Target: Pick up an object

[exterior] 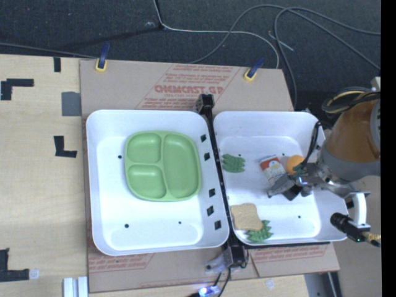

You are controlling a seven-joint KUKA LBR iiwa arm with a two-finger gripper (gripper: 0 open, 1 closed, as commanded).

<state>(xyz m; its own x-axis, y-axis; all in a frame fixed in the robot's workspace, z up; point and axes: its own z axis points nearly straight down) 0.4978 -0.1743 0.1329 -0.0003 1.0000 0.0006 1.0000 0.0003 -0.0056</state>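
Orange ball just beyond the pincer

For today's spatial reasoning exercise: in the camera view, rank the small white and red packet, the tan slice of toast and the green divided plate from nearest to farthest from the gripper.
Measured from the gripper in the right bin:
1. The small white and red packet, just up and left of it.
2. The tan slice of toast, toward that bin's near left corner.
3. The green divided plate, in the left bin.
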